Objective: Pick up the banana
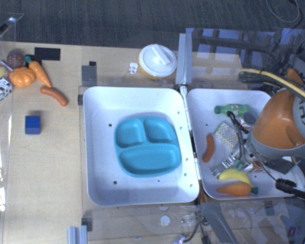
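**Arm low over the right bin, banana lying on the bin floor**

The banana (234, 175) lies in the right bin (203, 136), near its front edge, just above an orange carrot (236, 189) and touching or nearly touching it. The claw (239, 159) hangs just above the banana, under the arm's orange band (277, 123), but the wrist blocks most of it and I cannot tell how far apart its tips stand or whether they touch the fruit. A red sausage (209, 147) lies to the left, a green bottle (232, 109) near the back. The left bin (99, 136) holds a blue divided tray (147, 145). On the desk (40, 177) sit a blue cube (33, 124) and a white lid (158, 60).
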Available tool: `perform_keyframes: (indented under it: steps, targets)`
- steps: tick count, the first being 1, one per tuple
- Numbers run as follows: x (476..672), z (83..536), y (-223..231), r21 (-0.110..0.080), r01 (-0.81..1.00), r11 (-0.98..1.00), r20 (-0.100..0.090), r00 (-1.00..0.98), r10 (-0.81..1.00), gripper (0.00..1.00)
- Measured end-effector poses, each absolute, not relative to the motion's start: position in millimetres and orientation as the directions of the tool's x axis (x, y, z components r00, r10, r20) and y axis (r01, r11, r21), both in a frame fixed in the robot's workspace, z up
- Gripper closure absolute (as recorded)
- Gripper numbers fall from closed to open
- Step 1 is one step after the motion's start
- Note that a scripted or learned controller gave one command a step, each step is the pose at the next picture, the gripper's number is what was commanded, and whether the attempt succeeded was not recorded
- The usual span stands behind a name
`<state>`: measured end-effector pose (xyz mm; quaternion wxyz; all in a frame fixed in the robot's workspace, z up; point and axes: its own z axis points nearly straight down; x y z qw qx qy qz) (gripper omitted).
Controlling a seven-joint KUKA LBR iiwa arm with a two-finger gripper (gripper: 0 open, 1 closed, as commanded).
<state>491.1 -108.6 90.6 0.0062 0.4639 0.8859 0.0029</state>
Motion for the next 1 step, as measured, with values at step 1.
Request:
perform_keyframes:
  steps: [1]
  targets:
    - [494.9, 103.0, -108.9, 0.019, 0.819, 0.573, -0.019, -0.573, 0.819, 1.00]
